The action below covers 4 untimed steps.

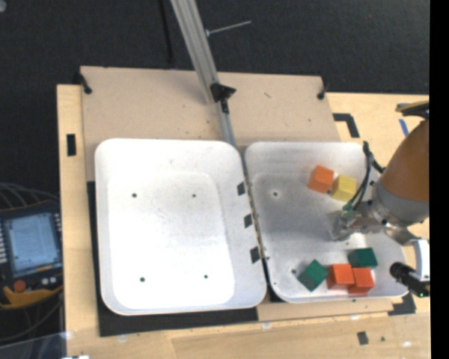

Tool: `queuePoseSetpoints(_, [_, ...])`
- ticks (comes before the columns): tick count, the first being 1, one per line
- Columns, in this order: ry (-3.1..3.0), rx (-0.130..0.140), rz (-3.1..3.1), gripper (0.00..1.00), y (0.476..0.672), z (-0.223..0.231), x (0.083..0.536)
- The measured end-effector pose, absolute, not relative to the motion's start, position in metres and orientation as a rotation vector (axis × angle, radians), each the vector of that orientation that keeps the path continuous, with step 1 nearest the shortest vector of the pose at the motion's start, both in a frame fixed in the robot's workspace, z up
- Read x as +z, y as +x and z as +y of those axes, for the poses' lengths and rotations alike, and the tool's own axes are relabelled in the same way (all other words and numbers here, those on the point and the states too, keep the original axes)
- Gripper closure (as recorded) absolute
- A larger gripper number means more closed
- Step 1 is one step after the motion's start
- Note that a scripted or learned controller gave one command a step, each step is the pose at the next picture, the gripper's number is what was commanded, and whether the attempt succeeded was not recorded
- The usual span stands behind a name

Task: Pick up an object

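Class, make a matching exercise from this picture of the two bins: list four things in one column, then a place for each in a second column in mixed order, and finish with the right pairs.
Things:
1. yellow block
2. left bin
3. gripper
4. tilted green block

Places:
A. over the middle of the right bin, below the yellow block in the view
B. touching the orange block at the far side of the right bin
C. beside the right bin, toward the handheld screen
D. near edge of the right bin, left of the red-orange blocks

Pairs: 1-B, 2-C, 3-A, 4-D
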<state>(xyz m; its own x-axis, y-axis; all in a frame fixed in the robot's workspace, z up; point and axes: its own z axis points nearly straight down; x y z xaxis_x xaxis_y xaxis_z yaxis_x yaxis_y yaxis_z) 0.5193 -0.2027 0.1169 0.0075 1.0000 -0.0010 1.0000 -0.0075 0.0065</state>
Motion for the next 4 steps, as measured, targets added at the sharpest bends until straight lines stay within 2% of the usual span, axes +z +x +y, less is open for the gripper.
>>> queuePoseSetpoints(2, [2.211,0.006,2.220,1.00,0.519,-0.202,0.234])
queuePoseSetpoints(3, [2.220,-0.004,2.221,1.00,0.519,-0.204,0.218])
queuePoseSetpoints(4, [2.215,0.001,2.227,1.00,0.526,-0.157,0.212])
